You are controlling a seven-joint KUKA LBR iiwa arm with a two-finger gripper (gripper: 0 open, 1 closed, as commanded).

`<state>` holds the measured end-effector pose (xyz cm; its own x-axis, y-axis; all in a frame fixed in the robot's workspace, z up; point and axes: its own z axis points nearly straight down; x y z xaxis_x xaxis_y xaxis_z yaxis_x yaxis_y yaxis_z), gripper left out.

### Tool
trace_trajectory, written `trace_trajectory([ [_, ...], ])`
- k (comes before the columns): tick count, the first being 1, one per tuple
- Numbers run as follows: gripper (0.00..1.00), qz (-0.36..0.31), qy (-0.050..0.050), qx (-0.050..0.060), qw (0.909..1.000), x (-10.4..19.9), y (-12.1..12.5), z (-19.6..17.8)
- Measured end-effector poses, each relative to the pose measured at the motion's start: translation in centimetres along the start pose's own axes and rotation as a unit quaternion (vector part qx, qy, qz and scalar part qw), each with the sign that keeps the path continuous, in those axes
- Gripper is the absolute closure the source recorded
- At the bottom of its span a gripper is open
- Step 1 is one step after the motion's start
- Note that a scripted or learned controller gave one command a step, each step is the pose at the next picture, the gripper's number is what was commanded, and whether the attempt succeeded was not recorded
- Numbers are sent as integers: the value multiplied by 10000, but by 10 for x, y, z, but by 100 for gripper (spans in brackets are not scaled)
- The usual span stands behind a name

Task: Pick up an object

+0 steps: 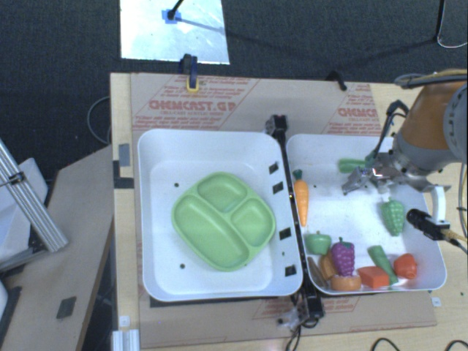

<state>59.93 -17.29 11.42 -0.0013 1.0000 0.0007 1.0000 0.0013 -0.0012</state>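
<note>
Toy food scattered in the right bin [322, 152], with a carrot [300, 199] along its left wall.
Gripper [360, 180] low over the far part, beside a green piece [351, 165]; finger state impossible to tell. Green divided plate [224, 220] in the left bin [157, 196].

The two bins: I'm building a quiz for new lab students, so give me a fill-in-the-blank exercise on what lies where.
1. The green divided plate lies in the ____ bin.
2. The carrot lies along the right bin's ____ wall.
3. The grapes are ____ in colour.
4. The gripper is over the ____ bin.

Missing words: left; left; purple; right
</note>
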Motion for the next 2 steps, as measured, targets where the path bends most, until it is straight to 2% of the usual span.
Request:
trace_trajectory([
  [1,0,-1,-6,-11,10000,0,1,30],
  [2,100,1,-9,-26,10000,0,2,18],
])
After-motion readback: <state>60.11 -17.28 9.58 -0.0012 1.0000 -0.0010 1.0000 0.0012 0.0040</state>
